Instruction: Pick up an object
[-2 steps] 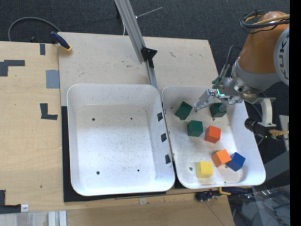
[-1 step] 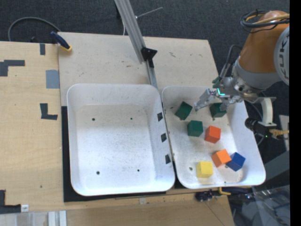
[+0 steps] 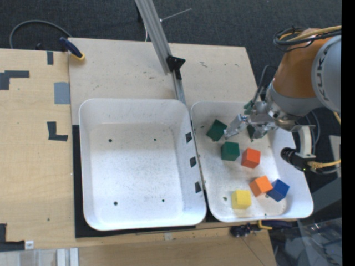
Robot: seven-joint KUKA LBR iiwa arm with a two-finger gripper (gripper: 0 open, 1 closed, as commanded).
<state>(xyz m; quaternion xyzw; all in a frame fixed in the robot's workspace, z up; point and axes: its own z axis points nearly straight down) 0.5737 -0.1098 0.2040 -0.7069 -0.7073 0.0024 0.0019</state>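
Several coloured blocks lie in the right bin [image 3: 288,206]: a dark green block [image 3: 216,130] near the top left, a second green block [image 3: 229,151] below it, a red-orange block [image 3: 250,158], an orange block [image 3: 260,185], a blue block [image 3: 279,189] and a yellow block [image 3: 241,199]. My gripper [image 3: 244,131] hangs over the upper part of this bin, just right of the dark green block and above the red-orange one. Its fingers are spread open, with nothing between them.
The left bin [image 3: 89,165] stands beside the right one, their rims meeting in the middle. A slanted metal pole [image 3: 158,35] runs down to the bins' shared top edge. The arm's orange band [image 3: 297,76] looms over the right bin's far corner.
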